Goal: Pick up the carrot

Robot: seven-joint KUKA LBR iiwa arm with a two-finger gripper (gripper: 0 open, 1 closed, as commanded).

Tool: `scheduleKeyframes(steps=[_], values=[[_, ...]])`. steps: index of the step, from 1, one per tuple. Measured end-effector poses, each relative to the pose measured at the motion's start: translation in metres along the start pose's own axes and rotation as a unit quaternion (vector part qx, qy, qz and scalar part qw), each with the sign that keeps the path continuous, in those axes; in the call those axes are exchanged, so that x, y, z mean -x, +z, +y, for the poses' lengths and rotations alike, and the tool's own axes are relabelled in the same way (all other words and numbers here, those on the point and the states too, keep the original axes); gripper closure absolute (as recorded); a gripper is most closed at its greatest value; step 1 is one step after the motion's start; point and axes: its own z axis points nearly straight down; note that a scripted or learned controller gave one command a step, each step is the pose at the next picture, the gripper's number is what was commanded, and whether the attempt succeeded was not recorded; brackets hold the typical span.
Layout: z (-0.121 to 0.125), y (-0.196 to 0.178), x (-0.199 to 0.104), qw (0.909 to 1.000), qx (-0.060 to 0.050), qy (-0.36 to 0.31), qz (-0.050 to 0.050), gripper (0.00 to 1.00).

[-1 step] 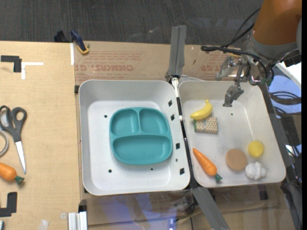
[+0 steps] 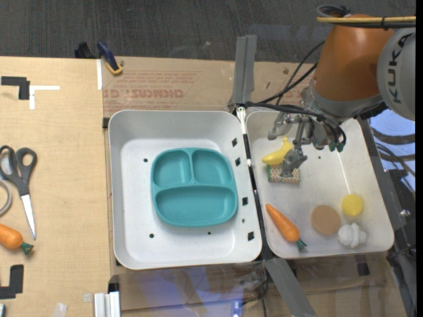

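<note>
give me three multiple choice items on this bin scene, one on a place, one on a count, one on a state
1. Where is the orange carrot nearest the gripper?
A. right white bin
B. teal divided plate
C. cardboard

2. How many carrots show?
A. one
B. two
C. four

3. How does the bin carrot lie?
A. upright
B. flat, apart from the gripper
C. between the fingers

Answers: 1 A, it lies near that bin's front left corner. 2 B, a second carrot lies on the wooden bench at far left. 3 B, the gripper sits over the yellow banana.
</note>
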Motion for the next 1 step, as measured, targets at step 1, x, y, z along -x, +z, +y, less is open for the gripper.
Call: scheduleKeyframes(steps=[1], values=[[-0.0072,0.0,-0.0807,0.9978,0.0,0.066,0.0,0.0]])
